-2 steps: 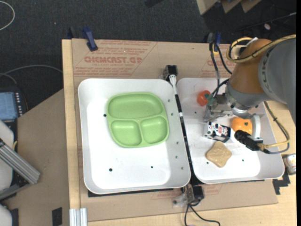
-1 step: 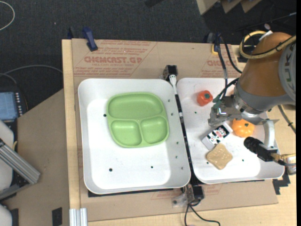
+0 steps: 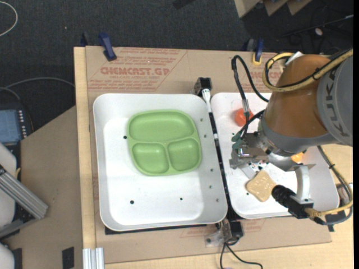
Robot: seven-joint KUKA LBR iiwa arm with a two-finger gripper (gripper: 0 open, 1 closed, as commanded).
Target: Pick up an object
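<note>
Note, operator: the toast-shaped piece (image 3: pixel 259 185) lies flat in the right bin (image 3: pixel 325 192), just below and slightly right of the gripper (image 3: pixel 242 153); its long axis runs diagonally; jaw state cannot be determined under the wrist.

A robotics lab or test cell is showing here rather than any home or kitchen. A grey and orange industrial arm (image 3: pixel 305 105) is reaching in from the right over a bench (image 3: pixel 134 66) topped with brown board that is bearing printed "CHEMCAST" lettering. Blue clamps (image 3: pixel 106 46) are pinning that board at its far edge. Two white bins (image 3: pixel 112 206) are sitting side by side on it. Loose cables (image 3: pixel 247 83) are trailing around the arm, aluminium framing (image 3: pixel 22 198) is standing at the near left, and dark carpet (image 3: pixel 140 10) is lying beyond.
</note>
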